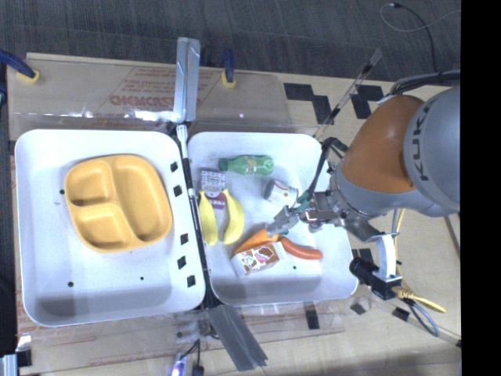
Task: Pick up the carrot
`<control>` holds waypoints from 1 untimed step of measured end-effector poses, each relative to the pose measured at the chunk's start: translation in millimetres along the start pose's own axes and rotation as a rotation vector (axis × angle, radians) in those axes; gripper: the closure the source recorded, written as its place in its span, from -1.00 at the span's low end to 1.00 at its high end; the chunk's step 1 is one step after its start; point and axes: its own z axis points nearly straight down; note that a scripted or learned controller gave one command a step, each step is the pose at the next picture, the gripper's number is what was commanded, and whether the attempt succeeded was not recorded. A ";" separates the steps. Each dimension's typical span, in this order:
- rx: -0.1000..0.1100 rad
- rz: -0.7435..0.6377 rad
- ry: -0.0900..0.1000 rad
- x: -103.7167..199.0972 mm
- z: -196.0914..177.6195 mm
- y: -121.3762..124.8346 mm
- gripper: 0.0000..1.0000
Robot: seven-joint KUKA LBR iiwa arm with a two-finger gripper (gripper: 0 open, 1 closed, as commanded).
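We see the gripper (283, 224) low in the right white plastic bin (333, 284), its tip just above the upper end of the tapered orange carrot (252, 241); we cannot tell how it is set or whether it touches. The carrot lies at about 7 o'clock from the gripper, slanting down-left. At 4 o'clock lies a red-orange sausage (301, 250); at 6 o'clock a small printed packet (259, 260) touches the carrot. At 9 o'clock sit two yellow bananas (221, 217); at 11 o'clock a green plastic bottle (246, 164). The left white bin (39, 288) holds a yellow divided plate (117, 202).
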 end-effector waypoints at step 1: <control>-0.001 -0.107 -0.001 -16.9 21.8 58.3 -1.00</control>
